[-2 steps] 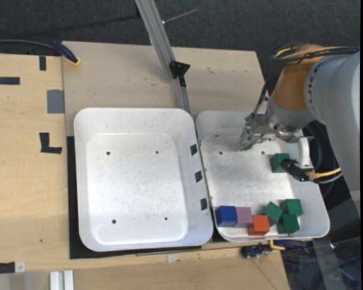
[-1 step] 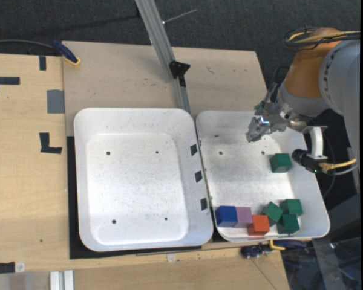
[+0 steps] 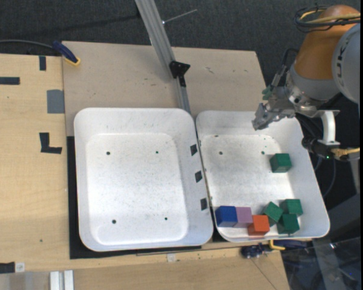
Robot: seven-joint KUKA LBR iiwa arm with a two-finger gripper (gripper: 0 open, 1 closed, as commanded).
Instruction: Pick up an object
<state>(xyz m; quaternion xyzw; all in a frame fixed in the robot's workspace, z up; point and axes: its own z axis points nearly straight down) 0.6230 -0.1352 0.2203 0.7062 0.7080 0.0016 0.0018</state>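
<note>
The right bin [image 3: 230, 156] holds several small blocks. A green cube [image 3: 281, 162] lies alone near its right wall. Along the front edge sit a blue cube [image 3: 226, 215], a lilac block [image 3: 244, 215], an orange cube [image 3: 259, 224] and three green blocks [image 3: 284, 214]. My gripper [image 3: 261, 119] hangs over the bin's far right corner, above and left of the lone green cube, and I see nothing between its fingers. The tips are too small and dark to read.
The left bin [image 3: 136, 174] stands beside the right one, with a row of black clips [image 3: 198, 175] between them. A slanted metal pole [image 3: 160, 38] rises from behind the bins. A blue and yellow clamp [image 3: 66, 51] lies at the bench's far left.
</note>
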